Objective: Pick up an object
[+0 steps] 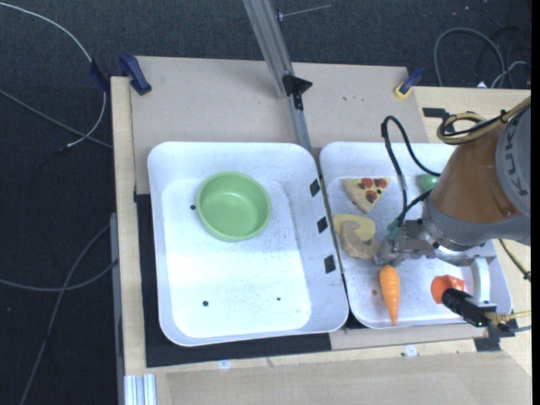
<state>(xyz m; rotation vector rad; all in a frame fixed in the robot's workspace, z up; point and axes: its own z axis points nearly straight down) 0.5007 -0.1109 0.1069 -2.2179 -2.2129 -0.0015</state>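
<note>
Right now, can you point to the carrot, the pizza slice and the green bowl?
carrot (pixel 389 290), camera view, middle of its orange body
pizza slice (pixel 368 192), camera view, its topping
green bowl (pixel 234 205), camera view, inside bottom

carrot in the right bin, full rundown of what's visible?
The carrot looks like a toy: smooth orange body, seemingly plastic, tapering to a point. It lies flat on the floor of the right bin, near the front rim, thick end toward the gripper and tip toward the front edge. The gripper sits right above its thick end; contact cannot be judged. A pale yellowish piece lies just beyond it, apart.
</note>
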